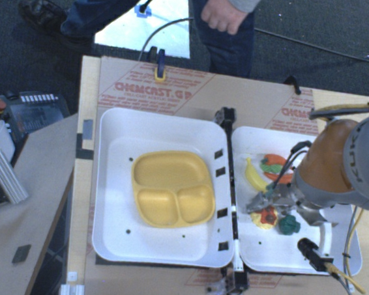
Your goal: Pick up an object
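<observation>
The arm (340, 166) is low over the right bin (271, 261), and the gripper (262, 203) sits right in the middle of a small pile of toys. Whether the fingers are apart or pinched together, I cannot tell; they blur into the clutter beneath them. Nothing is clearly between them, so I call no catch.

The candidates lie close together. The banana (255, 175) lies just up and left of the gripper, an orange and red piece (275, 161) is beyond it near the wrist, a red and yellow toy (267, 217) is right under the tips, and a green toy (288, 224) is touching that one's right side.

The risk is the crowding. With toys packed this tight, the fingers may land on two at once and push them apart, or clip an edge so the toy slips out on the lift. The yellow tray (172, 188) in the left bin (113, 169) is well apart and out of harm.
</observation>
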`<action>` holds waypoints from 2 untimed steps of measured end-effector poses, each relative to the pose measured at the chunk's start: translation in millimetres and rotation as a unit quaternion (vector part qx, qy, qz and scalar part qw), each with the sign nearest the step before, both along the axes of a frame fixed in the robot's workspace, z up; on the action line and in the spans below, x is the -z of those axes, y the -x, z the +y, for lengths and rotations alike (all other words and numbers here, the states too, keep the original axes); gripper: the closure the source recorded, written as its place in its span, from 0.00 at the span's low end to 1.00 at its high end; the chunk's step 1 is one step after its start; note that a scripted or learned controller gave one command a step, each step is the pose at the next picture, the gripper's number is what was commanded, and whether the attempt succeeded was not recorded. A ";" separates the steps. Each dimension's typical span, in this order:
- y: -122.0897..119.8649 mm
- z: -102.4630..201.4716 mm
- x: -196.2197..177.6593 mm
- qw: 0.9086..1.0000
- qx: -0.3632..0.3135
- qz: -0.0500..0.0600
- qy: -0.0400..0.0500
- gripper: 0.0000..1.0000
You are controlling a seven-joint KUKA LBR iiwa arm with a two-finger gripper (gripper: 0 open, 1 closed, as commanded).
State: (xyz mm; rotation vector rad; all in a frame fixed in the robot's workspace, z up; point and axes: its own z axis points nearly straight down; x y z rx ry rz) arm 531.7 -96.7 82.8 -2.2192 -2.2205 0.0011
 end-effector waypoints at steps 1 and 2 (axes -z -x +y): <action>-1.2 -0.4 -11.9 1.000 0.000 -0.002 0.000 1.00; 5.0 4.5 -60.8 1.000 -0.002 -0.004 0.001 1.00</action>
